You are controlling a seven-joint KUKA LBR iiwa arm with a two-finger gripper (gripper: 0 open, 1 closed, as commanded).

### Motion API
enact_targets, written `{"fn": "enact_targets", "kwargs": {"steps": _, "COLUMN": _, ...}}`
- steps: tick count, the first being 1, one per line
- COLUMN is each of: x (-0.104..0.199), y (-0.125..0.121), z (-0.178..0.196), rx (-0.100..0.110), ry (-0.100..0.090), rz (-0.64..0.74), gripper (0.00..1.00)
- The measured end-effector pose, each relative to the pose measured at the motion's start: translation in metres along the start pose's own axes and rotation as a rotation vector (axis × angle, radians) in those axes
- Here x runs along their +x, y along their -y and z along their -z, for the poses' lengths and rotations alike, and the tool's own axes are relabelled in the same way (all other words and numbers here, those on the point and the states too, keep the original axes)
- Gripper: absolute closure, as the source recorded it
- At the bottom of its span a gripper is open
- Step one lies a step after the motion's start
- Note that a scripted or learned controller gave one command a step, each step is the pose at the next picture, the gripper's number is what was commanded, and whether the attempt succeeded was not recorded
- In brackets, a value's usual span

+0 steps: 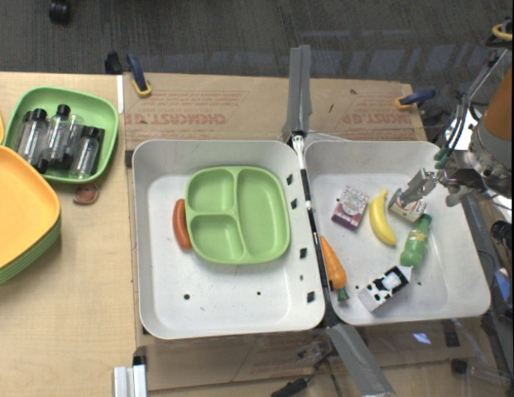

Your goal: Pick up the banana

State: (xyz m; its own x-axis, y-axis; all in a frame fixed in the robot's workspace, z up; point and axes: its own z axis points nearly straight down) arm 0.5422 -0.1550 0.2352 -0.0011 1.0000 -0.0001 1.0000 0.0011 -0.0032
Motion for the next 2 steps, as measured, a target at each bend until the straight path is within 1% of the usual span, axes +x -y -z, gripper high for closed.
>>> {"fn": "enact_targets", "kwargs": {"steps": 1, "x": -0.039, "y": -0.018, "z": -0.133, "rx": -0.004, "ry": 0.001, "rz": 0.066, "gripper": 0.0}}
{"fn": "enact_targets", "kwargs": {"steps": 2, "x": 0.029, "y": 0.019, "z": -0.145, "rx": 0.001, "ry": -0.001, "rz": -0.077, "gripper": 0.0}}
